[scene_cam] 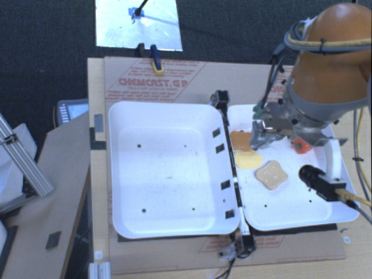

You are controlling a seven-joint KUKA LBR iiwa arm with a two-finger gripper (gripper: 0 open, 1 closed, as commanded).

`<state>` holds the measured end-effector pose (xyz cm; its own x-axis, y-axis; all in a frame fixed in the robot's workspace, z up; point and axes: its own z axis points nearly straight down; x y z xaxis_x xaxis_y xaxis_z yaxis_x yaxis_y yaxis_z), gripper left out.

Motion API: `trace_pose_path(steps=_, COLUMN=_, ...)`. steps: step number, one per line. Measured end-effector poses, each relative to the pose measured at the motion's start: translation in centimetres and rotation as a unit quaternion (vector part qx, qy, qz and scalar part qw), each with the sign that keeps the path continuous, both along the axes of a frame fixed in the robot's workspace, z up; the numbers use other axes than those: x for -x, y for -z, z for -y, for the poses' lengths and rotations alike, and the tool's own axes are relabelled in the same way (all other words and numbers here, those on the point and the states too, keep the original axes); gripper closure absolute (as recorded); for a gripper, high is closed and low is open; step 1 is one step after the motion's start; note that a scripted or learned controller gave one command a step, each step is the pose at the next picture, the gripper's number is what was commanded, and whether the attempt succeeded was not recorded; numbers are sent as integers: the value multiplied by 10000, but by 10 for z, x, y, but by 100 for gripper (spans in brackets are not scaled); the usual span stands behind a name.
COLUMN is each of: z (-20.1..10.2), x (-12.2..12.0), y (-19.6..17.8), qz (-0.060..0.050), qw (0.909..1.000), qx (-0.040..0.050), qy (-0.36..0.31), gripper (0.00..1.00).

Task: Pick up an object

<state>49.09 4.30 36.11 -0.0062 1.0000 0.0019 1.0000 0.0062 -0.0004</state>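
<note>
My gripper (259, 138) hangs low over the far left part of the right bin (302, 214). Just to its left lies a flat orange-brown piece (238, 139), touching or nearly touching the gripper. In front of that piece lies a pale yellow piece (249, 160), and a tan toast-shaped piece (271, 175) sits nearer the bin's middle. A small red-orange object (300, 146) peeks out from under the arm on the right. The arm's body hides the far right part of the bin.
The left bin (168, 173) sits beside the right one, with black clips (223, 150) along the shared rim. Both bins rest on cardboard (154, 80). A shiny metal sheet (138, 16) lies behind them, and a yellow-and-blue clamp (156, 60) is at the cardboard's far edge.
</note>
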Motion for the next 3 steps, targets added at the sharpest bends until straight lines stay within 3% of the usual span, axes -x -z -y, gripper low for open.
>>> trace_pose_path(steps=1, z=-53, x=-21, y=-107, qz=76, qw=10000, qx=-12, qy=-21, gripper=100)
trace_pose_path(steps=2, z=-154, x=-35, y=-18, qz=-30, qw=10000, qx=6, qy=-36, gripper=100)
trace_pose_path(steps=3, z=-148, x=-37, y=-35, qz=15, qw=10000, qx=1, qy=-2, gripper=100)
